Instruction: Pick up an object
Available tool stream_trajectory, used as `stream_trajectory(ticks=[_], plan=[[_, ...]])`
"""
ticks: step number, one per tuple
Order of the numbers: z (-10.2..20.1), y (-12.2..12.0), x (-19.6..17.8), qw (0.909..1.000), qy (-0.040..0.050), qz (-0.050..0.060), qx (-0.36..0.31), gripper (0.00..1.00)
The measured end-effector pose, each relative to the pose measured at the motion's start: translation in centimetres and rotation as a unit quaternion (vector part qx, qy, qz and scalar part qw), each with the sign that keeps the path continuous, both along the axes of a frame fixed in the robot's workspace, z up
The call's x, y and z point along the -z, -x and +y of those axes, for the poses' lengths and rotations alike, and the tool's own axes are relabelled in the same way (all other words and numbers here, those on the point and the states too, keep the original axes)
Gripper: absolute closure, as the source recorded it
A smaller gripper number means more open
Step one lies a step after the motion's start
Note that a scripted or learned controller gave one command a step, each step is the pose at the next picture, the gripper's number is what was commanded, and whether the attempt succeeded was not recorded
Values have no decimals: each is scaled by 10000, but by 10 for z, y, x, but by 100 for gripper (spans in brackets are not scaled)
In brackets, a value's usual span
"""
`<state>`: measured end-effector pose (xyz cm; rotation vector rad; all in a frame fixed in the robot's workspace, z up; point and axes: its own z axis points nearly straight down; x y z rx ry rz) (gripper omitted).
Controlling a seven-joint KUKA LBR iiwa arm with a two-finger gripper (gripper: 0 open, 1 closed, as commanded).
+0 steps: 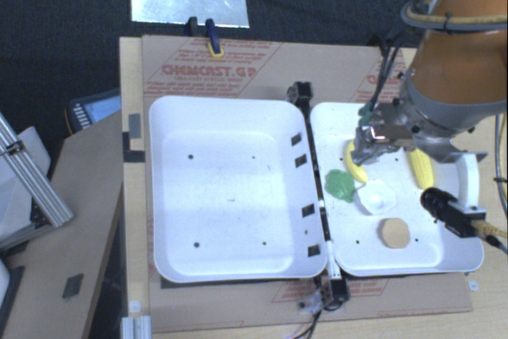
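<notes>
Reaching in from the right over the right bin [456,254]: a grey arm [464,28] with a broad orange band above the wrist. Gripper [367,145] low over the back left part of that bin, directly above the upper end of a yellow curved piece [355,164]. Spread or pressed together: cannot tell, blurred and partly hidden under the wrist. Touching the yellow curved piece or only above it: also cannot tell.

Lying on the floor of the right bin, five small things. Yellow curved piece near the wall shared with the left bin [167,194]. Second yellow piece [419,168] to its right, upper end under the arm. Green lump [341,185] just in front of the yellow curved piece, close to the shared wall. White lump [375,197] just beside the green lump, on its right. Tan disc [394,233] nearer the front edge, apart from the white lump.

Joined side by side with black clips [302,161] down the middle, both bins resting on a cardboard sheet [206,69] with red print.
</notes>
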<state>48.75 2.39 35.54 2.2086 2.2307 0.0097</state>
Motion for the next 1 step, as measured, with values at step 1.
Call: stream_trajectory(ticks=[1], plan=[[-3,-1,-10,10000,10,-2,-1,100]])
